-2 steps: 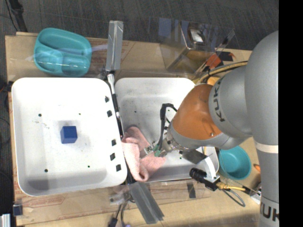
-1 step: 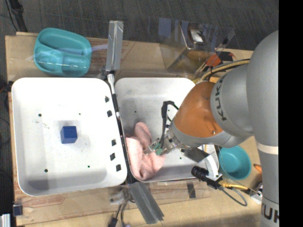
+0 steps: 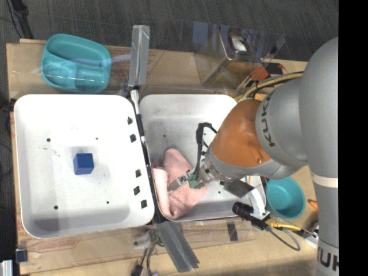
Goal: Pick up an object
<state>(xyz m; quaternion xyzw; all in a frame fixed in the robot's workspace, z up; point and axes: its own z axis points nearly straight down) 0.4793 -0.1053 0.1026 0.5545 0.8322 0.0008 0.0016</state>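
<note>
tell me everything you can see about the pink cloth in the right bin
The pink cloth looks like soft, fuzzy fabric, perhaps a small towel, bunched and folded rather than spread flat. It lies in the right bin, at its lower left corner, pressed against the wall next to the left bin. The gripper is down at its right edge.

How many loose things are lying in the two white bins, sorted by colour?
Blue: 1, the blue cube in the left bin
Pink: 1, the pink cloth in the right bin, under the gripper
Teal: 1, the teal bowl, at the right bin's far right
Total: 3
</note>
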